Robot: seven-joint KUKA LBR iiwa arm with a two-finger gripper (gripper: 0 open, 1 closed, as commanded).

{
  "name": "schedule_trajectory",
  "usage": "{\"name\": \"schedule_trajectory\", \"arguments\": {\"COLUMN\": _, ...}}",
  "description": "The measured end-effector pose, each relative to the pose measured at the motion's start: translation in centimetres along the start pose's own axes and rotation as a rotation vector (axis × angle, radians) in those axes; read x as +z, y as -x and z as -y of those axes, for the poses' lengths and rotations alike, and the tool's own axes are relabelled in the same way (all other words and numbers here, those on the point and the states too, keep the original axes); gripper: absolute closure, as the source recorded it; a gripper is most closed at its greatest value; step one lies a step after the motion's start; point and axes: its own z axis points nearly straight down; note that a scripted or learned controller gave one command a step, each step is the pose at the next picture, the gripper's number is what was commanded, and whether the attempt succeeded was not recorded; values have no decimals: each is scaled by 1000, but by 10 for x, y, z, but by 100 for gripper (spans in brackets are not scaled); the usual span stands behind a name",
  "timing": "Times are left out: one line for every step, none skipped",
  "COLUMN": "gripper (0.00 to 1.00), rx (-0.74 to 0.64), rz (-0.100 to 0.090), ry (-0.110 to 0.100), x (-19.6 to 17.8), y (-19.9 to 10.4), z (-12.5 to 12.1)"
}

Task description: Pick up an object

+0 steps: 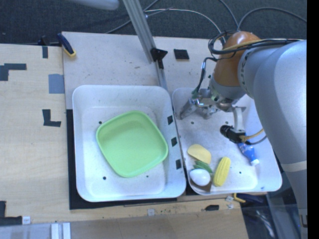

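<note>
My gripper (196, 111) hangs over the far left part of the right bin (264, 183), open, with nothing between its fingers. Toward the near edge of that bin lie a yellow corn cob (222, 171), a pale yellow rounded piece (199, 153) and a white egg (200, 177), with a bit of green between them. They lie well in front of the gripper, apart from it. A small blue and white tube (249, 154) rests at the bin's right side.
A light green square plate (131, 143) lies in the left bin (84, 103). The ridge between the two bins runs just left of the gripper. A slanted metal post (144, 31) rises behind the bins.
</note>
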Motion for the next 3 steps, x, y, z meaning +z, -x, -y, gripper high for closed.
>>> {"name": "schedule_trajectory", "arguments": {"gripper": 100, "rx": 0, "rz": 0, "ry": 2, "x": -12, "y": 0, "z": 0}}
{"name": "schedule_trajectory", "arguments": {"gripper": 100, "rx": 0, "rz": 0, "ry": 4, "x": -56, "y": -3, "z": -6}}
{"name": "schedule_trajectory", "arguments": {"gripper": 100, "rx": 1, "rz": 0, "ry": 4, "x": -99, "y": 2, "z": -7}}
